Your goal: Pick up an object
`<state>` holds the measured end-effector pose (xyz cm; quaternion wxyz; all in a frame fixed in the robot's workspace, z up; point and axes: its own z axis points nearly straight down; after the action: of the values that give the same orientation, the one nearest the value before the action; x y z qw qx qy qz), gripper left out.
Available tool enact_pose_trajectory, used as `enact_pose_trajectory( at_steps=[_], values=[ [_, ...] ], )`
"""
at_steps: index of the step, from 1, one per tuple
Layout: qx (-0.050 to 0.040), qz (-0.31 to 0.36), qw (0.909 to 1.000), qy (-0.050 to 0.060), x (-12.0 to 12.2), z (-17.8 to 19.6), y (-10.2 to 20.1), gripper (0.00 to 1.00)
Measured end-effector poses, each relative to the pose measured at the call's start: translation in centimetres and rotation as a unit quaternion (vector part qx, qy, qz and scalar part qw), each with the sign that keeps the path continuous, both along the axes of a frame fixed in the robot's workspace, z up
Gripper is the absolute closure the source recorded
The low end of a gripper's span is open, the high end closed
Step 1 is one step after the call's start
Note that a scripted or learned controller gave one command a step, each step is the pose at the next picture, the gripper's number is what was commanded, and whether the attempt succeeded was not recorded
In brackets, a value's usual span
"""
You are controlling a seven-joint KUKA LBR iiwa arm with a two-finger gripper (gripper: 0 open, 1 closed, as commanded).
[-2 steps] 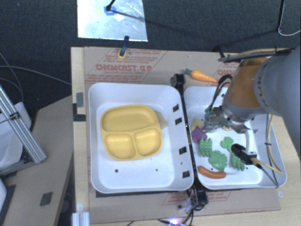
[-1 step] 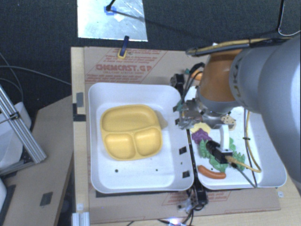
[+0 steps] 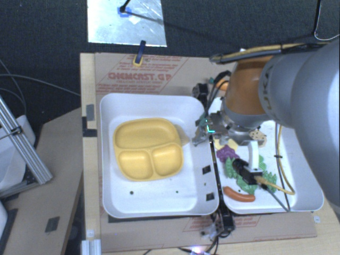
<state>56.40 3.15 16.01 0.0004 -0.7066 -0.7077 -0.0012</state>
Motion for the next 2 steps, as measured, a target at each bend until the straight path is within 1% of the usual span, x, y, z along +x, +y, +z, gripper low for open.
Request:
enact_pose_trajectory(
  at_steps=[1, 2],
  values=[
    [-0.0006, 0.001, 1.0, -0.001, 0.1, 1.0, -0.1, 1.0],
    [0.0022, 0.005, 0.9999, -0.009, -2.8, 17.4, 5.3, 1.0]
  ],
)
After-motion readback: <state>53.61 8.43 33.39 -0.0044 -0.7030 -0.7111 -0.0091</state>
